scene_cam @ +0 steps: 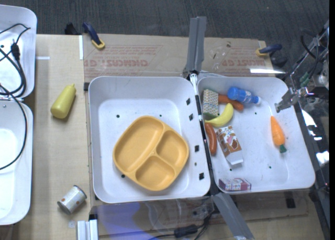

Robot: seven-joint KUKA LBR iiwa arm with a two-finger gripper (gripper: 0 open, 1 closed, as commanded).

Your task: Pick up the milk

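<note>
On the bare worktop [63, 144] at far left lie a yellow squeeze bottle [63, 101] and, lower down, a small tin can [71, 198] on its side. Next comes the left bin [102, 129], which carries a yellow divided plate [151, 152] and nothing of concern to the task.

The right bin [298, 176] holds the clutter. Along its left wall lie a checkered packet [210, 101], a banana [223, 116] and a red sausage [211, 139]. Just right of the sausage lies the milk [229, 147], a small carton flat on its side, its long axis running up and down the bin, near the bin's middle. It looks like light, fairly stiff cardboard with smooth printed faces, so it may slide or dent under a hard squeeze; I would take it across its narrow width, at mid-length. The sausage sits just beside its left edge and the banana near its top end, so the left side is crowded, while the right side is open floor. A small pink box [234, 184] lies below it, a blue bottle [242, 95] above, and a carrot [277, 133] well apart to the right.

The gripper [285, 102] hangs over the bin's upper right rim, well apart from the milk; whether its fingers are spread or closed I cannot tell
</note>
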